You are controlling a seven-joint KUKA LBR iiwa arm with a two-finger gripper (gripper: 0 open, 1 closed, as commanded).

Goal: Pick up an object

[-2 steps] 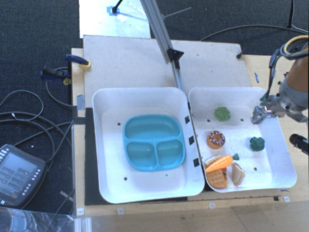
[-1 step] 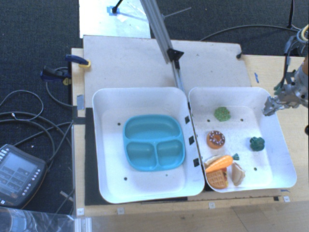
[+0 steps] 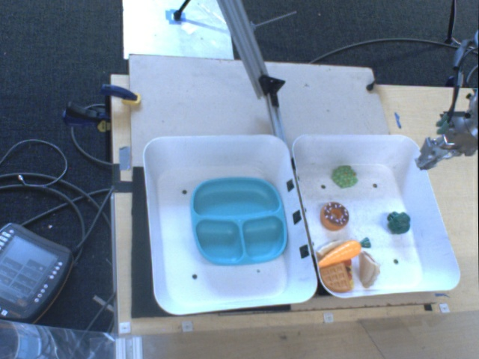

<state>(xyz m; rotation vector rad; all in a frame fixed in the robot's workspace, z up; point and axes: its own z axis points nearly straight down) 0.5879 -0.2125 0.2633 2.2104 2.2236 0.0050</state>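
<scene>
Hovering at the far right edge of the camera view, the hand (image 3: pixel 432 155) sits just over the upper right rim of the right bin (image 3: pixel 430 200), and whether it is open or closed cannot be told from here; nothing can be seen in its grasp. Inside that bin lie a light green lumpy piece (image 3: pixel 344 176) near the top, a chocolate doughnut (image 3: pixel 334 215) below it, and a dark green broccoli piece (image 3: pixel 398 222) well to the right. At the bin's lower left corner an orange carrot (image 3: pixel 340 252) lies across a waffle (image 3: pixel 337 277), with a pale beige piece (image 3: pixel 368 269) touching them. The left bin (image 3: pixel 168 275) holds a teal divided plate (image 3: pixel 238 220). Both bins rest on the bench (image 3: pixel 209 96).
</scene>
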